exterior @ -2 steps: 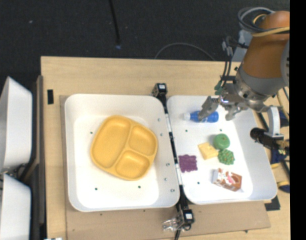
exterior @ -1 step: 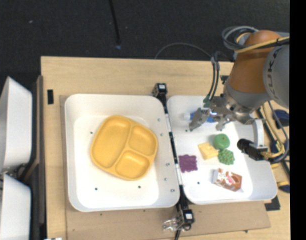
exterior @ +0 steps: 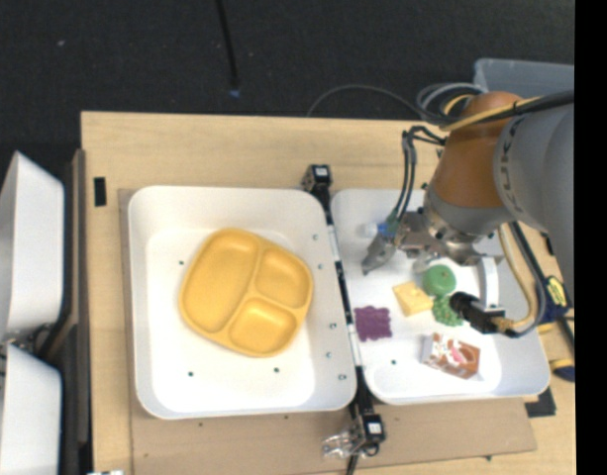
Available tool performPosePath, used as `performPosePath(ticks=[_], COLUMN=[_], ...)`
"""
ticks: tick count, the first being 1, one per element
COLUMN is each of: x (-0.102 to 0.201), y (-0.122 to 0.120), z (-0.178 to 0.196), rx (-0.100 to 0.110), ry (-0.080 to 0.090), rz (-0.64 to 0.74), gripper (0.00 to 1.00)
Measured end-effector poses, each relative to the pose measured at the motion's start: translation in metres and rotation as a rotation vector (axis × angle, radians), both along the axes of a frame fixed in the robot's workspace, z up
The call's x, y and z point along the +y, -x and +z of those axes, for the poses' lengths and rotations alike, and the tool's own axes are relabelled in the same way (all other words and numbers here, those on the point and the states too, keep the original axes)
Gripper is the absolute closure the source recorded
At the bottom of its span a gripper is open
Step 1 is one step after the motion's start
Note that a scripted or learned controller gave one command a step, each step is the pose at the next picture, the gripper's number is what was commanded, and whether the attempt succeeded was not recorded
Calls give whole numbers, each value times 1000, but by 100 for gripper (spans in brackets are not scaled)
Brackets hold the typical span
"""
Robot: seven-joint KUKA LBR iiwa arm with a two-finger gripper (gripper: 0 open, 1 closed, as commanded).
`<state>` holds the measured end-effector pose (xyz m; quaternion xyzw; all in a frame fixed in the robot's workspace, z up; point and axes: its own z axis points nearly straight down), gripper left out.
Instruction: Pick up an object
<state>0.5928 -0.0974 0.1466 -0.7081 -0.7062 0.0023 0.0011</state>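
Observation:
My gripper (exterior: 380, 249) hangs low over the upper left part of the right bin (exterior: 407, 382), below the grey and orange arm (exterior: 476, 171). Just right of it and a little nearer lie a yellow block (exterior: 412, 298), a round green object (exterior: 440, 280) and a knobbly green piece (exterior: 446, 311). A purple object (exterior: 373, 323) sits below the gripper near the bin's left wall. A red and white packet (exterior: 452, 355) rests at the bin's front right. Nothing is seen held in the gripper.
The left bin (exterior: 159, 364) holds a yellow divided plate (exterior: 247, 290). A black clamp (exterior: 316, 178) sits at the top between the bins and a metal one (exterior: 351, 439) at the bottom. Cables (exterior: 526, 295) loop along the right bin's right side.

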Motion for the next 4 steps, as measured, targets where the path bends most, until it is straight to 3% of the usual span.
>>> performPosePath(ticks=[1, 2, 4], x=[-1, -2, -10], y=[0, -1, -10], z=[-48, -35, 94], rx=[-3, -9, -13], ry=[0, -1, 0], rz=[-1, -6, 5], gripper=[0, 100, 100])
